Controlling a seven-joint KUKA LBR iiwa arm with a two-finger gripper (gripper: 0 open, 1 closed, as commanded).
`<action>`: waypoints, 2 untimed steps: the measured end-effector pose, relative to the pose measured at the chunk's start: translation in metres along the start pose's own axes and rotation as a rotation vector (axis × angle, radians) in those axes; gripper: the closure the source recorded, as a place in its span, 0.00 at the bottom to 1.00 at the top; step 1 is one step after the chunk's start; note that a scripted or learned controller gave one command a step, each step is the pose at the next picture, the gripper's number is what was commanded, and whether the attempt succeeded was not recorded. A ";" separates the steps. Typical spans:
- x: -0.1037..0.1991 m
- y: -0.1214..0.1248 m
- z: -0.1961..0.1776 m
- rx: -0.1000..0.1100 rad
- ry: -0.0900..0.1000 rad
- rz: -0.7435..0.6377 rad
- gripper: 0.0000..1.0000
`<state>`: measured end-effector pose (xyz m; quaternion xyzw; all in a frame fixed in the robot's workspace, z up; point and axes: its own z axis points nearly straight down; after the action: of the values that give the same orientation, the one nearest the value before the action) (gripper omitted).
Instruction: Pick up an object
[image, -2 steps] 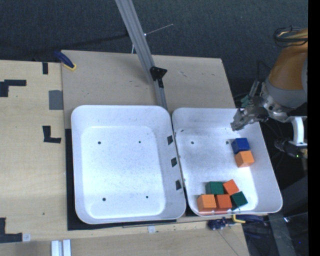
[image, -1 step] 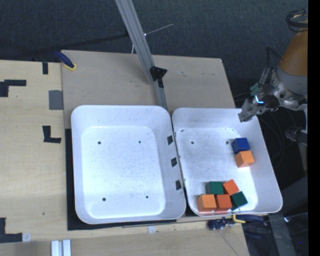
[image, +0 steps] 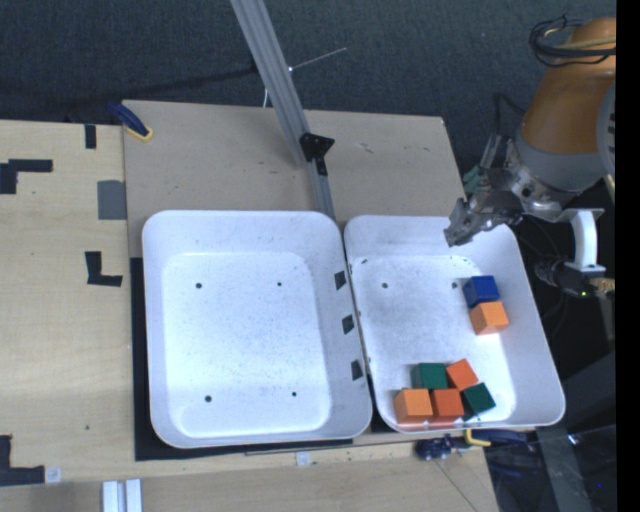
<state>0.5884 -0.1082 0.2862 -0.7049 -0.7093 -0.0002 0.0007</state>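
A wooden counter (image: 250, 160) seen from above carries 2 shallow white bins side by side. The left bin (image: 245, 325) shows a bare speckled floor. The right bin (image: 450, 325) holds 7 small blocks.

A blue block (image: 481, 289) sits near the right wall, with an orange block (image: 489, 317) touching it just below. Both are roughly cubic, with no clear long axis, and sit slightly turned against the bin's walls. At the bin's near edge lies a tight cluster: a green block (image: 430, 375) and an orange one (image: 461, 373) behind, then 2 orange blocks (image: 412, 404) (image: 446, 403) and a dark green block (image: 478, 398) in front, all touching or nearly so. The dark green one sits turned cornerwise.

The grey arm (image: 565, 110) with its orange band reaches in from the right. Its claw (image: 462, 232) hangs at the far right corner of the right bin, well apart from every block, with nothing in it. Whether it is open or closed cannot be told.

A slanted metal pole (image: 285, 90) crosses the counter behind the bins.
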 end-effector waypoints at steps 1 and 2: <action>0.044 -0.008 0.015 0.002 0.000 0.001 1.00; 0.094 -0.012 0.033 0.003 0.000 0.000 1.00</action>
<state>0.5754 -0.0143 0.2538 -0.7050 -0.7092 0.0008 0.0016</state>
